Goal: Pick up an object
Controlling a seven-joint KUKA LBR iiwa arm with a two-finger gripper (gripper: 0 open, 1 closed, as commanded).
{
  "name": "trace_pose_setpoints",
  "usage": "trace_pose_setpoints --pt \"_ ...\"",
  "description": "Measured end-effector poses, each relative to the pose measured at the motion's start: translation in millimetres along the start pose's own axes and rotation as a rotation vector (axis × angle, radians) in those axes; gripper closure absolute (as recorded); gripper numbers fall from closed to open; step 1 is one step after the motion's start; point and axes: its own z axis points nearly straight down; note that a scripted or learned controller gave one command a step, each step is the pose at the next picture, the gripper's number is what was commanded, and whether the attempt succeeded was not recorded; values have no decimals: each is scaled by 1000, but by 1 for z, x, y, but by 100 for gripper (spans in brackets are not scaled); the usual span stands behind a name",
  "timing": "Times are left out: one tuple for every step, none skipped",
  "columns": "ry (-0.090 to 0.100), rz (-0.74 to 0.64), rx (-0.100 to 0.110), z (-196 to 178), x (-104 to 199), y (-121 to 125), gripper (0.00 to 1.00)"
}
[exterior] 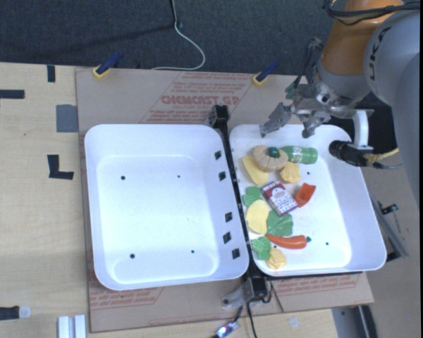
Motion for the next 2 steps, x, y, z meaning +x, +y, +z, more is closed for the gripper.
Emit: trace_pose_setpoints --pt "-1 3 6 93 -46 -15 0" --pt "2 0 4 126 -82 9 0"
